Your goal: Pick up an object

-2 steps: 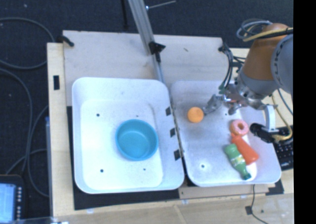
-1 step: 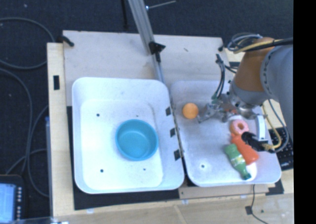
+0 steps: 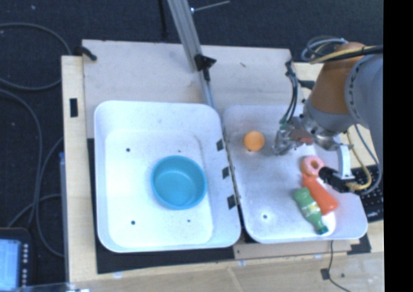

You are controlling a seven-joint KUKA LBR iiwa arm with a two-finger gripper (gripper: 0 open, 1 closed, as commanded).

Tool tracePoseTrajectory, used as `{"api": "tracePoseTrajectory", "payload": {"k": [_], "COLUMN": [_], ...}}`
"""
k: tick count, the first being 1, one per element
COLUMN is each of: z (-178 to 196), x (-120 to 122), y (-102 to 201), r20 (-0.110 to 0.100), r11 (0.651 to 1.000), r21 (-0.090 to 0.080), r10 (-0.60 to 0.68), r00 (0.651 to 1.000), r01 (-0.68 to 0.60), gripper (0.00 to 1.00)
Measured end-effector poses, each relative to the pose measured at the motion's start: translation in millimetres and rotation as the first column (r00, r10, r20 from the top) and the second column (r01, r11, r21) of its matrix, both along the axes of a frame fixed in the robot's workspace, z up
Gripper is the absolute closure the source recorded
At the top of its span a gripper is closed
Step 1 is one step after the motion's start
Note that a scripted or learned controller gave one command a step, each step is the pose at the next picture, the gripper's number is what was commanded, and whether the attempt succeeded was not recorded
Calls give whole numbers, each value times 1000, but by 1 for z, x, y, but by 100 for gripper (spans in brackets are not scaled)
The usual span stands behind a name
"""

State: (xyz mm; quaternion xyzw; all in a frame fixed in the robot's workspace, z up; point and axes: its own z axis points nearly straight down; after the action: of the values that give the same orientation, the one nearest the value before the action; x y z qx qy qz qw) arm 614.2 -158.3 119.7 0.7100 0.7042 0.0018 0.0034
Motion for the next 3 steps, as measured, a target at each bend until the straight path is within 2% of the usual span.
{"api": "tracePoseTrajectory", "payload": {"k": [2,3], "z": [128,131], "x": [13,14], "y": [-5,-5], "r20": [-1,-3], "r11": [1000,1000], "r21": [2,1], "r10": [13,16], "r00": [1000,1000], "r01": [-13,-16], "gripper": [100,100]}}
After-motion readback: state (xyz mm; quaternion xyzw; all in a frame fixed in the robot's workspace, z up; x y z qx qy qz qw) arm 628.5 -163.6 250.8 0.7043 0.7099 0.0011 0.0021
